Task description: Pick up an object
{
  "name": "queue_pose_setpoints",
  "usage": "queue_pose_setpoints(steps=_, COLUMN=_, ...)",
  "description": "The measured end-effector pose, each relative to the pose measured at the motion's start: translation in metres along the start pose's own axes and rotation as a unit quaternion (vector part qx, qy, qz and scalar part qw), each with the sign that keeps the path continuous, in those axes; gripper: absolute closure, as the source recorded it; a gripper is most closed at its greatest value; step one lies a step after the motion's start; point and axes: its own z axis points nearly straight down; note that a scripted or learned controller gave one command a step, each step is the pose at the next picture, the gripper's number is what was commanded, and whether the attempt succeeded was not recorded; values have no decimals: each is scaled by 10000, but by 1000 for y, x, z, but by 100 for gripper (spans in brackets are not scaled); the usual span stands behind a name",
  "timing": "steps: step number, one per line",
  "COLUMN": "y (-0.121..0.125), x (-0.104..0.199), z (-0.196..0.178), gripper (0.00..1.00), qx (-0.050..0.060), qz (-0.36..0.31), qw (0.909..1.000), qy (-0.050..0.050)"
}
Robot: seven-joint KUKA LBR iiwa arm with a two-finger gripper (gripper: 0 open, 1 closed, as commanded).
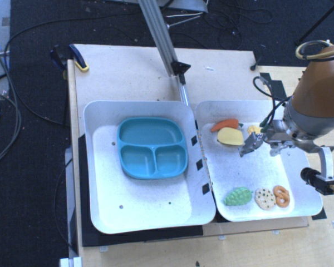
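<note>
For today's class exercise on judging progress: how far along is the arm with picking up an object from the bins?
Done: the arm has reached into the right bin, with its claw low beside the yellow piece and the orange-red piece. In hand: nothing visibly held. Left: gripping and lifting something. The green item, cookie and pretzel lie apart near the front edge; the blue tray sits in the left bin.

In the right bin lie a yellow piece touching an orange-red carrot-like piece, and near the front edge a green cluster, a speckled cookie and a pretzel.
</note>
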Motion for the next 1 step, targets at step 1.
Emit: queue_pose_setpoints(steps=1, y=-5, x=-7, z=59, gripper=0, qx=14, qz=6, qw=10000, qy=3)
